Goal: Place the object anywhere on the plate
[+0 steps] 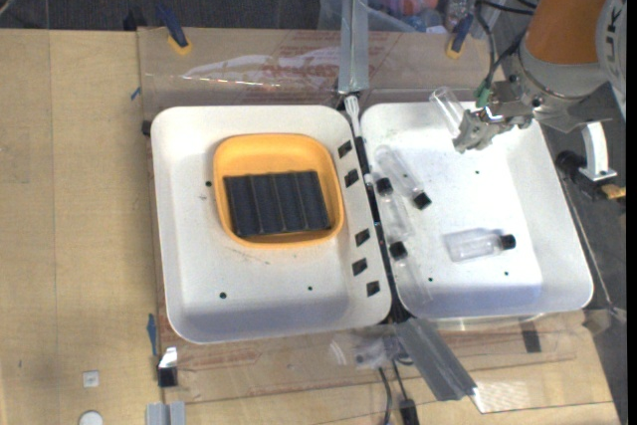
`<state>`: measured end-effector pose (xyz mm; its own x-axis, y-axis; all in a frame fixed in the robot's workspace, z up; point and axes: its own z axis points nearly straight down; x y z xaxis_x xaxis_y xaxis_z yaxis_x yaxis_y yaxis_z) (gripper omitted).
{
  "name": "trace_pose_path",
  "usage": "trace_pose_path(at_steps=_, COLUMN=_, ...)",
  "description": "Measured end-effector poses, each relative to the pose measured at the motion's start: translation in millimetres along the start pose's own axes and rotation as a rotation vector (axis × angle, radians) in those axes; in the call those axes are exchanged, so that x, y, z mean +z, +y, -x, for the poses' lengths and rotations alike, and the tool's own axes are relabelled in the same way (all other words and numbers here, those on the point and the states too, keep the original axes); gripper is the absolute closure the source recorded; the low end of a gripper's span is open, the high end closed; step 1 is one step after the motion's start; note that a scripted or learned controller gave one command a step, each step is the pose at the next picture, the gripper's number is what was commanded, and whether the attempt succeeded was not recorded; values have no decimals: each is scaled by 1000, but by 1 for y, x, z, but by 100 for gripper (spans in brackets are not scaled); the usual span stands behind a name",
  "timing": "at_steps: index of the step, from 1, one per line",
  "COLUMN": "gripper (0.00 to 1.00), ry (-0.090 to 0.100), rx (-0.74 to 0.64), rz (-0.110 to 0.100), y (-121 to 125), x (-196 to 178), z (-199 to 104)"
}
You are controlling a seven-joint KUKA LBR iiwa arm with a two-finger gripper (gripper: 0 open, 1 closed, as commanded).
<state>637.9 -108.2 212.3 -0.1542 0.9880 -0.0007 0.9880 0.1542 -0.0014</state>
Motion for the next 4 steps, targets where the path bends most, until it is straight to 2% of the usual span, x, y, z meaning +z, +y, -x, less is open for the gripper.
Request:
trace_pose_path(at_steps=1, gripper=100, ry=3, rx=-312, rz=-3, y=20, x=21, z=-28)
trace_pose_path(at_steps=2, gripper=100, ry=0, rx=-553, rz=3, y=36, x=-6, z=-38)
trace_pose_path(at_steps=3, gripper=100, ry=-1, rx=-678, rz=4, y=33, x=-46, z=-48)
trace_pose_path(at_steps=4, gripper=100, ry=-2, rx=-945, rz=6, y=30, x=-84, z=-35)
